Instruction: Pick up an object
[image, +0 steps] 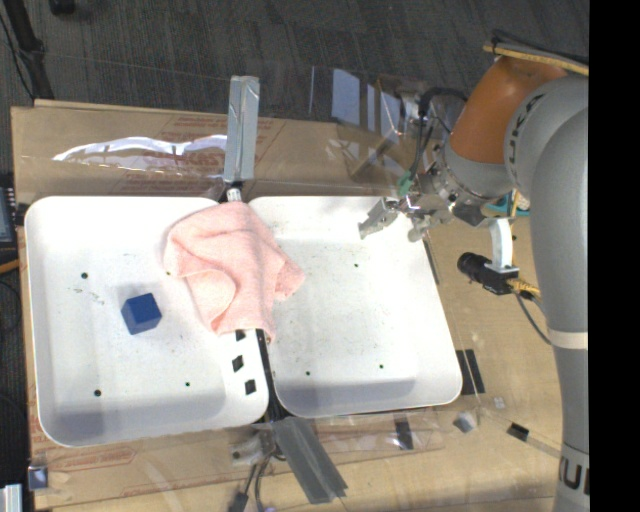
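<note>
Toward the upper right of the frame, the gripper is seen over the far right corner of the right bin, its fingers spread apart with nothing between them. A pink cloth is found well to the left of the gripper, near frame centre, draped across the divide between the two bins: most of it is laid in the left bin, and a smaller fold is hung over the near-left part of the right bin. A blue cube is placed in the left bin, left of the cloth and below it in the frame, just apart from the cloth's edge and far from the gripper. The cloth is crumpled, pale pink, soft-looking, with several folds and a bunched top edge. The cube is small, solid blue, sat flat on the white floor of the bin. Small dark dots are seen on both bin floors.
</note>
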